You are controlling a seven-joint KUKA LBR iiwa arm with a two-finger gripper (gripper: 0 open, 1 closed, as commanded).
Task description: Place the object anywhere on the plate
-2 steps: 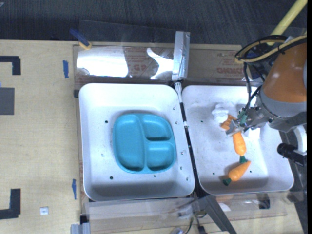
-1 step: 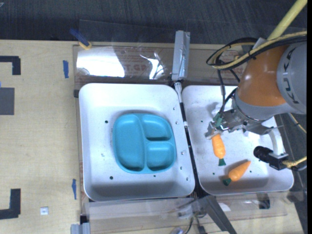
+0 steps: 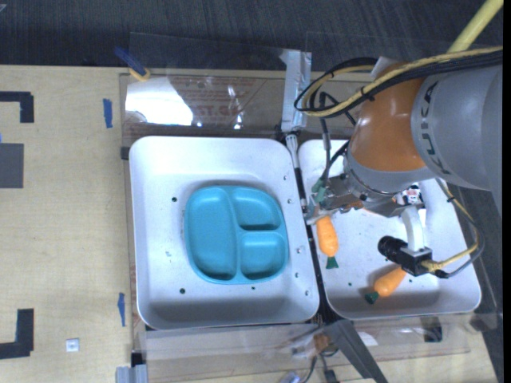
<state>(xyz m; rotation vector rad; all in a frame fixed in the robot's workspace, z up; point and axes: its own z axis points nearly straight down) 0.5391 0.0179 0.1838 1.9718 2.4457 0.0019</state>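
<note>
- The gripper (image 3: 323,202) hangs right of centre, directly above a carrot (image 3: 326,236) by the dividing rim; whether it grips, I cannot tell
- A loose carrot could catch that rim and miss the blue plate (image 3: 235,231), centre-left

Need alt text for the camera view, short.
Seen from above, a grey arm with an orange band reaches into the right white bin, its pincer just above an orange toy carrot by the divider. A second carrot lies nearer the front; the left bin holds a blue divided plate.
</note>
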